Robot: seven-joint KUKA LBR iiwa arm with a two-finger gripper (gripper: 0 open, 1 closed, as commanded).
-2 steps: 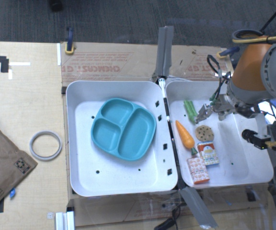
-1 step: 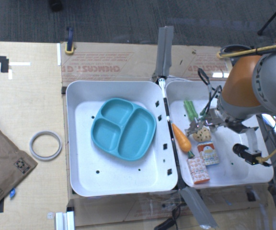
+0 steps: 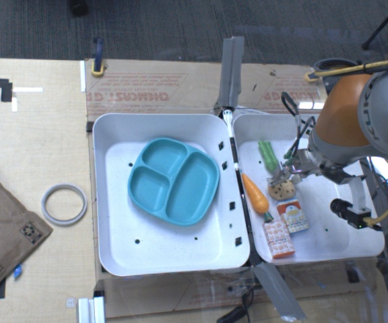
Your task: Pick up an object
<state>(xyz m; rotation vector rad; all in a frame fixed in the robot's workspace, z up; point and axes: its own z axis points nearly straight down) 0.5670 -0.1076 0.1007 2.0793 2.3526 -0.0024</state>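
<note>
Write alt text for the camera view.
The pincer hovers at a cookie in the right bin, beside a carrot, green vegetable and two small cartons. The left bin holds a blue divided plate.

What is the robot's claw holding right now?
It cannot be told. The gripper is low in the right bin, right above the potato, but no grip shows.
</note>
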